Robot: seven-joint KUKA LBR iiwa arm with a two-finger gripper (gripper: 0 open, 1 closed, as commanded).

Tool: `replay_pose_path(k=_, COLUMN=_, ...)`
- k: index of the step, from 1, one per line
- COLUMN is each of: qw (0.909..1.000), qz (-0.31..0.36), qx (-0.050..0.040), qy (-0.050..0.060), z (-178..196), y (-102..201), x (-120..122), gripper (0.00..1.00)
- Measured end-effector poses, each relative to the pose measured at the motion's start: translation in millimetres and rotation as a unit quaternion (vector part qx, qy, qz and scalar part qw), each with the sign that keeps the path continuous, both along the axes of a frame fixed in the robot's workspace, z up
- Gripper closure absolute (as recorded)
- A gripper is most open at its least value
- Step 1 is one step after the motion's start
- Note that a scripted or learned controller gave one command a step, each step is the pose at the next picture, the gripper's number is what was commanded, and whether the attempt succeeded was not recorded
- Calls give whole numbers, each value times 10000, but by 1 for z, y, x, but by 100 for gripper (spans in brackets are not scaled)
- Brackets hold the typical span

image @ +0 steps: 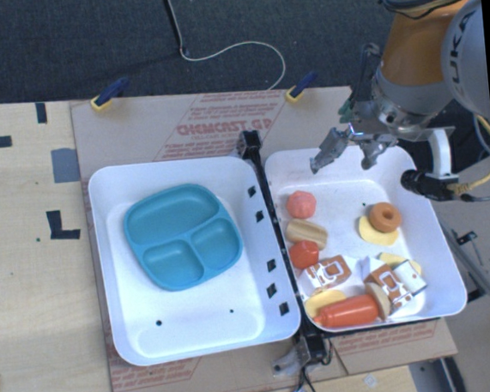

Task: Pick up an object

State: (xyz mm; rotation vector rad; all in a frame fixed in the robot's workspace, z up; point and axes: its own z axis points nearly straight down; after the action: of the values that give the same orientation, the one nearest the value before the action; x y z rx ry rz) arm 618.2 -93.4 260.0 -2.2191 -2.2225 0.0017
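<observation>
**Hand hovering open over right bin, nothing held**

Grey arm (436, 34) with orange band is reaching in from the right; the hand (345, 153) is hanging over the far edge of the right bin (428, 216), fingers (326, 157) spread apart, nothing between them; left bin (114, 272) is sitting just beside the right one, carrying a blue divided plate (182, 235); all the pickable things are lying in the right bin; a pink-red ball (301, 203) is sitting near the bin's left wall, closest to the hand but apart from it; a hot dog bun (306, 231) is lying just below the ball, a red tomato-like piece (303, 254) below that; a donut (384, 218) is resting on a yellow disc (372, 234) toward the right side; two small orange-and-white cartons (329, 271) (397, 282) are lying near the front; a red sausage (351, 311) is lying along the front wall, touching a yellow piece (322, 299); worktop (29, 280) is showing cardboard under both bins.
</observation>
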Motion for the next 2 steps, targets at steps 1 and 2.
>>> replay_pose_path(k=1, qw=10000, qz=-8, qx=7, qy=51, z=-81, y=14, x=-41, gripper=0)
replay_pose_path(k=2, qw=10000, qz=-3, qx=6, qy=28, z=-76, y=44, x=-92, gripper=0)
